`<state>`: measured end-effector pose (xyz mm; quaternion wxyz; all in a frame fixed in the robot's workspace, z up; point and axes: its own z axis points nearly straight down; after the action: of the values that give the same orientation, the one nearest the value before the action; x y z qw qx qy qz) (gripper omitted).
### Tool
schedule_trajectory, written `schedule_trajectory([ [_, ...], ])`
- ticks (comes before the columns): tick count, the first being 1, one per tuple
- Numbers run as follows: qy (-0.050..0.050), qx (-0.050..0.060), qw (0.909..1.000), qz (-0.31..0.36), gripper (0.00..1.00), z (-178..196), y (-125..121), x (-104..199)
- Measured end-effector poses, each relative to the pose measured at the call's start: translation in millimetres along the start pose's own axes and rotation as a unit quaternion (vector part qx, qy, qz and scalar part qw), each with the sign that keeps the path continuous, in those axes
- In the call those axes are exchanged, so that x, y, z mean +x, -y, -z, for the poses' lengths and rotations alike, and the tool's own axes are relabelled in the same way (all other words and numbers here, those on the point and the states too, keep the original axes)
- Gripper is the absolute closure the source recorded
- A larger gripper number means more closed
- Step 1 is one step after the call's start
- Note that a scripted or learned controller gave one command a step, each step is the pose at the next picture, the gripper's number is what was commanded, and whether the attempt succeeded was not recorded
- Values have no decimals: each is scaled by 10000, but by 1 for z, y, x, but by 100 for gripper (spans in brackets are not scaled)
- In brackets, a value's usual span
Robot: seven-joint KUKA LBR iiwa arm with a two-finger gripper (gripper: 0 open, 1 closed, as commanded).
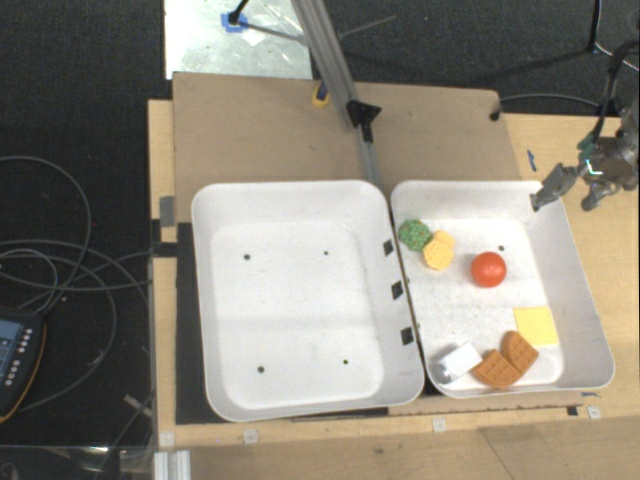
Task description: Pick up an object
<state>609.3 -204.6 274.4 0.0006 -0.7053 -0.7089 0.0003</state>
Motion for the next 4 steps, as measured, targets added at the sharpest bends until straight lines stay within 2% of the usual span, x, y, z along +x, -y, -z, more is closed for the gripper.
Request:
schedule_trajectory([
  [1,8,-15,10000,11,0,2,-1,0],
  [3,1,8,10000,-20,0,-108,-11,-10],
  [4,1,2,10000,-20,0,-150,-11,-11],
])
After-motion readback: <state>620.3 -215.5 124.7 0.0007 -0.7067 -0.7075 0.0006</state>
